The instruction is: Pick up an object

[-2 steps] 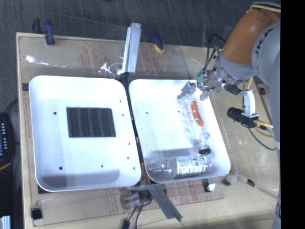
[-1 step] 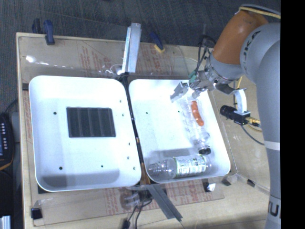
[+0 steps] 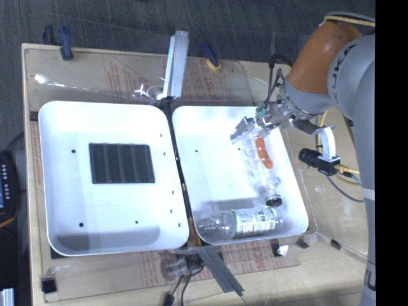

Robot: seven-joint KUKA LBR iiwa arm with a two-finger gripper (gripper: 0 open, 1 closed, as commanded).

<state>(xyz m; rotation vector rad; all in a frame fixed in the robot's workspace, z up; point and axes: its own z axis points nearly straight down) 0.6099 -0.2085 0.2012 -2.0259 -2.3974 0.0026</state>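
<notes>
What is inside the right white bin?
Two clear plastic bottles: one lies along the near wall, another with an orange part lies under the claw, which covers its top end.

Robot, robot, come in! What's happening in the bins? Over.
Tool low over right bin, at top of clear bottle. Second bottle lying along near wall. Dark grate in left bin.

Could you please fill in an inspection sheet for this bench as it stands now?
Surface: bench bears left bin and right bin side by side.
Job's things: clear bottle with orange inside and labelled clear bottle, both in right bin.
Clutter: dark ribbed block in left bin.
Grippers: gripper over right bin's far end, at the orange bottle's top; finger state unclear.
Cables: yellow cable at bench's right.
Surroundings: dark carpet.
</notes>
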